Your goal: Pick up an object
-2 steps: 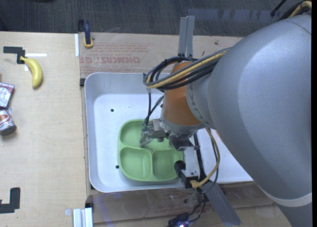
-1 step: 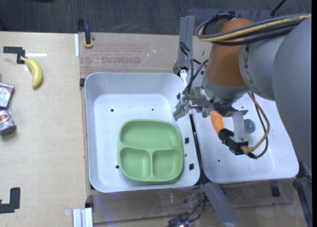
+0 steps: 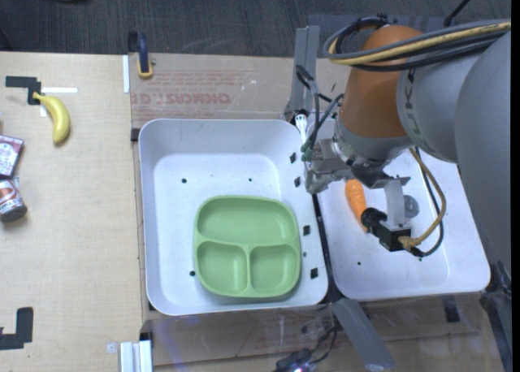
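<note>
Green tray [image 3: 246,246] sits in the left bin [image 3: 162,200], toward its front; the arm [image 3: 390,94] hangs over the right bin [image 3: 455,265], just right of the tray; gripper [image 3: 357,188] is down by a carrot [image 3: 356,200] lying in that bin; honestly can't tell how the gripper is set; banana [image 3: 57,118] lies on the bench, well left of the tray.

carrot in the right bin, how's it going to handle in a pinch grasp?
The carrot looks tapered and rounded, so it may roll or slip toward its thin end. Probably rigid, toy-like and light. It lies right under the gripper, in the right bin, partly hidden.
</note>
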Robot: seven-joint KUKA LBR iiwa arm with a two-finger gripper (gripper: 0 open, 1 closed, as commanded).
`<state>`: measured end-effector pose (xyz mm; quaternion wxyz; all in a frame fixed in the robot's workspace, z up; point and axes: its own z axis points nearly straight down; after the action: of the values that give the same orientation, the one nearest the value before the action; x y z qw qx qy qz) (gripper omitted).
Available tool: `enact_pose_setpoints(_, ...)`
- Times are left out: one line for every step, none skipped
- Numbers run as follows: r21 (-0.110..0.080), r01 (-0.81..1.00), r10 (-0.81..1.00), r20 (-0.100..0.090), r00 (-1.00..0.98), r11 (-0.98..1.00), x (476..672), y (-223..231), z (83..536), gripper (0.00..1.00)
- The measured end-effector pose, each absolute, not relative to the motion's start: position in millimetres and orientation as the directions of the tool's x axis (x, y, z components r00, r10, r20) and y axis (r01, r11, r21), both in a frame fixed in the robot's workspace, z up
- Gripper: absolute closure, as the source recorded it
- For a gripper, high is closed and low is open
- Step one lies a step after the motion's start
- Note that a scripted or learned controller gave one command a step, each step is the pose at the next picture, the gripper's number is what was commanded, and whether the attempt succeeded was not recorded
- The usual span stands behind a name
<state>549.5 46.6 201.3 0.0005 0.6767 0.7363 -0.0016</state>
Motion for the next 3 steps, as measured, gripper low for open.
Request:
enact_pose_setpoints(-0.002, 1.0, 1.0, -0.001, -0.017, 0.017, 502.4, 128, 203, 1.0)
enact_pose_setpoints(-0.002, 1.0, 1.0, -0.001, -0.018, 0.018, 502.4, 128, 203, 0.0)
enact_pose_setpoints(0.012, 0.978, 0.978, 0.0, -0.207, 0.207, 480.7, 131, 95, 0.0)
